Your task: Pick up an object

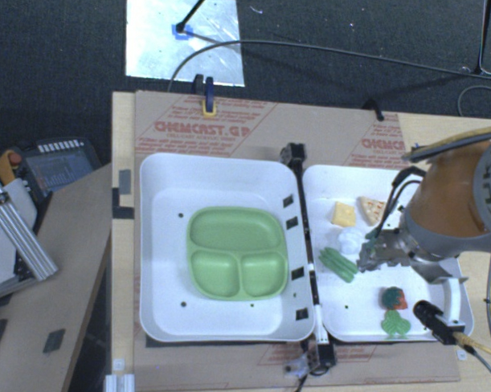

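Approach step: the gripper [370, 256] hangs low in the right bin [337, 325], just beside the green piece [338, 263] lying near the bin's left wall, finger state indeterminate; next move likely requires centring over the piece before closing.

A robotics lab: industrial arm [458, 199] over a cardboard-covered bench [232, 122], loose cables [331, 53] across dark carpet, aluminium framing [15, 227], a control pendant [57, 168] on the side table [58, 265].

Green divided plate [234, 253], left bin [160, 228]
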Robot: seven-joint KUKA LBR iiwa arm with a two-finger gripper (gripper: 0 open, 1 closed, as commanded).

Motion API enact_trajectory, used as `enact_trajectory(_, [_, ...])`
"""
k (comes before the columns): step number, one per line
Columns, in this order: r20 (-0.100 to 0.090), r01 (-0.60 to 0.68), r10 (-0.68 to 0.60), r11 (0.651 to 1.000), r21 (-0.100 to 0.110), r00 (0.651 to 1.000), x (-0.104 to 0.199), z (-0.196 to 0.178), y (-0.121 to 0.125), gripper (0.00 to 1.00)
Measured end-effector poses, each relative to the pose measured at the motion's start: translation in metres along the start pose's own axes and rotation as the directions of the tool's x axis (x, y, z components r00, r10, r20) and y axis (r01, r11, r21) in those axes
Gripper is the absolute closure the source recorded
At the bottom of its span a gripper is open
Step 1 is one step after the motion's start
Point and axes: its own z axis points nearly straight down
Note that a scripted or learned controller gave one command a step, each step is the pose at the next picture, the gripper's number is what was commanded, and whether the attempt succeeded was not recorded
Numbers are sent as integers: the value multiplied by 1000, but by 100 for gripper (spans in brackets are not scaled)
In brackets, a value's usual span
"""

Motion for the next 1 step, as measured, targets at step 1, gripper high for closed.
enact_trajectory(1, [0,1,-1,1000,-1,1000,10,-58,1,100])
